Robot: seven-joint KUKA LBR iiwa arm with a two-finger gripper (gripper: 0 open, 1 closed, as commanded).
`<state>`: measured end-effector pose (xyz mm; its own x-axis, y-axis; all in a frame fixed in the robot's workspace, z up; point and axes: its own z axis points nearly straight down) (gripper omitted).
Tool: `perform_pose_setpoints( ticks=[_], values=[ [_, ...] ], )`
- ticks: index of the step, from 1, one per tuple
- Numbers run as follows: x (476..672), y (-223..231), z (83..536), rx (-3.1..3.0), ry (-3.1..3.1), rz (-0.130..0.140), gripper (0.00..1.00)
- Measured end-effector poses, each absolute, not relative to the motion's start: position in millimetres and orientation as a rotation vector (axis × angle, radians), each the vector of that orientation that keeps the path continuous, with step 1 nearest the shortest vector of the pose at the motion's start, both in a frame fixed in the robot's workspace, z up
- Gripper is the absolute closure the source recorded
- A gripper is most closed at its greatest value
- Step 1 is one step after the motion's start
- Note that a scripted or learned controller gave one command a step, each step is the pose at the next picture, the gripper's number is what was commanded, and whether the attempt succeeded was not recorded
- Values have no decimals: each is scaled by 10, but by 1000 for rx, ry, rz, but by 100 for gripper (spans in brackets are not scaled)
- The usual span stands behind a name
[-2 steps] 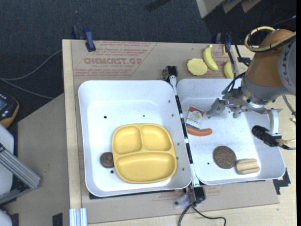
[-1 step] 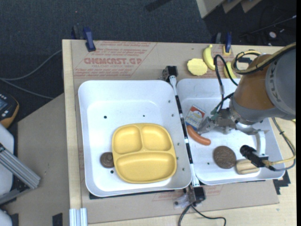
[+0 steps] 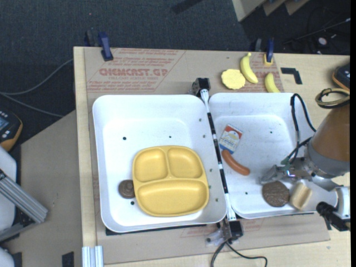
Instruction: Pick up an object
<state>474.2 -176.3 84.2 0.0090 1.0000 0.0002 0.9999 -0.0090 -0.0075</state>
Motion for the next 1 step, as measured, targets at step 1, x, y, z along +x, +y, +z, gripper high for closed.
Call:
perform_pose_setpoints(
  ticks=[1],
  values=[
    [5512, -1644, 1433, -2223, -2232, -6, 0]
  ],
)
